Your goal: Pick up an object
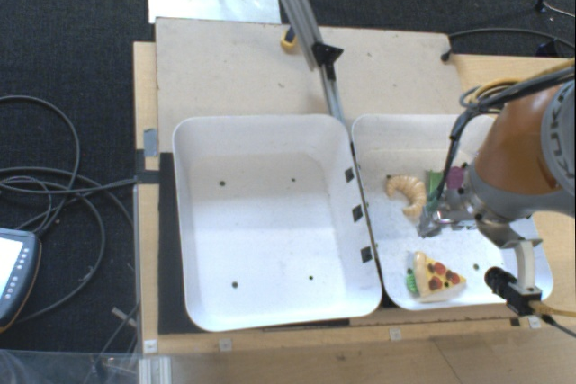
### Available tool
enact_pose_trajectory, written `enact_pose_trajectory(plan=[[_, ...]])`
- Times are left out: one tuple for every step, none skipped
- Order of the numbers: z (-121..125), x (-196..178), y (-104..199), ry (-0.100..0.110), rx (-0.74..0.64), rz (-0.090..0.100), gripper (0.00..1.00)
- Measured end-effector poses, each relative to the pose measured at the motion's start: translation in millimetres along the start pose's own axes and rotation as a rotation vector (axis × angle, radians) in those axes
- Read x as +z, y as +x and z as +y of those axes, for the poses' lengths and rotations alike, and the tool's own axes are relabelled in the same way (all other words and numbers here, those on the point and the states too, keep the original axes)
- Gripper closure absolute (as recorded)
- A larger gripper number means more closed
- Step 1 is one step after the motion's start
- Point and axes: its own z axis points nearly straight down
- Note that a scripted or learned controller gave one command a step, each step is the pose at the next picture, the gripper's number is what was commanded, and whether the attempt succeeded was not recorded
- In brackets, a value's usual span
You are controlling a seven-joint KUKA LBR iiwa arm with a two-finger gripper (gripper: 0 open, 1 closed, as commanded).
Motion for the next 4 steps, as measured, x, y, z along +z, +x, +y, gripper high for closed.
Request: enact_pose_trajectory(plan=[[-4.4,-60.2,-4.5,-0.002,0.001,-0.001,1.00],[-2.7,-76.9,-4.8,0.003,0.001,0.000,1.00],[7.1,-66.6,45.5,0.006,-0.004,0.003,1.00],[9.5,-77.5,96.5,0.004,-0.005,0.003,1.00]])
